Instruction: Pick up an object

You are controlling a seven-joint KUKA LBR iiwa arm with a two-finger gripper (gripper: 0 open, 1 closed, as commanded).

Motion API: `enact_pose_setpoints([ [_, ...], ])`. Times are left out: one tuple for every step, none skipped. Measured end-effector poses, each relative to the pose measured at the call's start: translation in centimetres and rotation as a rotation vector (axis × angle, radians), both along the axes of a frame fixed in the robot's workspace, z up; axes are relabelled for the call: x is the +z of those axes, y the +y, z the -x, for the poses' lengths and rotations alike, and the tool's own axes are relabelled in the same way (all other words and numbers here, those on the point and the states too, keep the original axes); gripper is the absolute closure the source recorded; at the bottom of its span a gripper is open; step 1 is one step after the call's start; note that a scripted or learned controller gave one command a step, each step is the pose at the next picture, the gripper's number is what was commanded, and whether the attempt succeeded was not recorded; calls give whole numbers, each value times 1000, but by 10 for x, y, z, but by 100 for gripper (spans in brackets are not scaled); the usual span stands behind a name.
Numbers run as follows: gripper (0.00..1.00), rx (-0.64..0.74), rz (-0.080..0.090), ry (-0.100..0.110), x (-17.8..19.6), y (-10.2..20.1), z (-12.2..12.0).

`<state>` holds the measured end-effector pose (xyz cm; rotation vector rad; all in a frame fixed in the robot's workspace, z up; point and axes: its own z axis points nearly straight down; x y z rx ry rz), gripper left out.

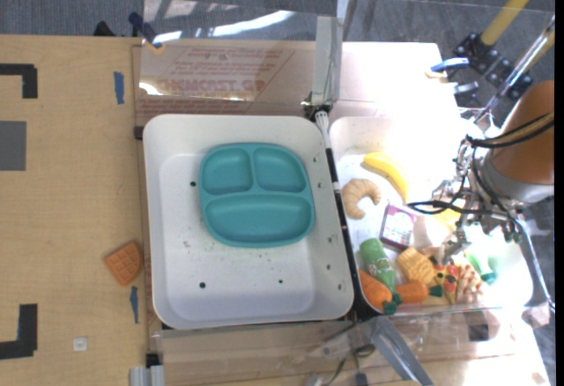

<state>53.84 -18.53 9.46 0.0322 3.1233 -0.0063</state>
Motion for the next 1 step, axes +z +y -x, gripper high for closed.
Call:
enact_pose_setpoints([
  [0,-63,-1,-10,3,63,-67],
])
